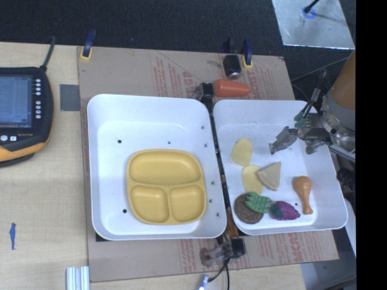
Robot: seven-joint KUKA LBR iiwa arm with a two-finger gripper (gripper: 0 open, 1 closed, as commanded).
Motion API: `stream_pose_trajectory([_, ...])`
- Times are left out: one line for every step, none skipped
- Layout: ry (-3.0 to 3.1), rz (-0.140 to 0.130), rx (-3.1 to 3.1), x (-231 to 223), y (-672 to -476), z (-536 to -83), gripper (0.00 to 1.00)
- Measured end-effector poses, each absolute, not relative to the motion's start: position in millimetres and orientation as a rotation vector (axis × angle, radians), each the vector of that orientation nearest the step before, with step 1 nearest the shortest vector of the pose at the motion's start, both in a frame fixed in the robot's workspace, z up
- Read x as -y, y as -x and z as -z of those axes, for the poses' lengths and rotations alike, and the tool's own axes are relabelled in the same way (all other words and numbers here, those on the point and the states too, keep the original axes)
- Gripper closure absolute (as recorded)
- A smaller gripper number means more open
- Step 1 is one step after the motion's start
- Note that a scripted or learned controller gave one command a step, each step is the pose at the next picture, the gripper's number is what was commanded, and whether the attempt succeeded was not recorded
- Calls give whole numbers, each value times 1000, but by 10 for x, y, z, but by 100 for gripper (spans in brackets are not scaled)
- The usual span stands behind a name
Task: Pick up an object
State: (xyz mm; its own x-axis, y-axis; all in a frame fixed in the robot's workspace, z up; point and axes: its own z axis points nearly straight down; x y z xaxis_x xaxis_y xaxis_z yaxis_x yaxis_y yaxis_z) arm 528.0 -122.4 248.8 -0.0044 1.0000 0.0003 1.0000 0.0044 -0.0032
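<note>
The right bin (260, 116) holds several toy foods. Two pale yellow slices (242, 151) (251, 178) lie left of centre, with a tan wedge (270, 175) beside the lower one. An orange-brown drumstick (303, 193) lies toward the right wall. At the front are a brown patty (245, 210), a green leafy piece (259, 202) and purple grapes (284, 210). My gripper (297, 142) hangs over the bin's upper right, open, with nothing between its fingers. It is above and right of the wedge, apart from every toy.
The left bin (109, 119) bears a yellow divided plate (166, 185). An orange carrot-like toy (231, 89) lies outside the bins at the back, by a black clamp (232, 64). A teach pendant (21, 116) rests on the bench at far left.
</note>
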Motion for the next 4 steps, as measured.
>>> stream_pose_trajectory([2214,-6,2224,1505,-5155,-1555,0])
stream_pose_trajectory([2214,-4,2227,1129,-5848,-915,0])
stream_pose_trajectory([2217,-1,2224,939,-6424,-922,0])
stream_pose_trajectory([2216,-5,2224,1067,-6095,-916,0])
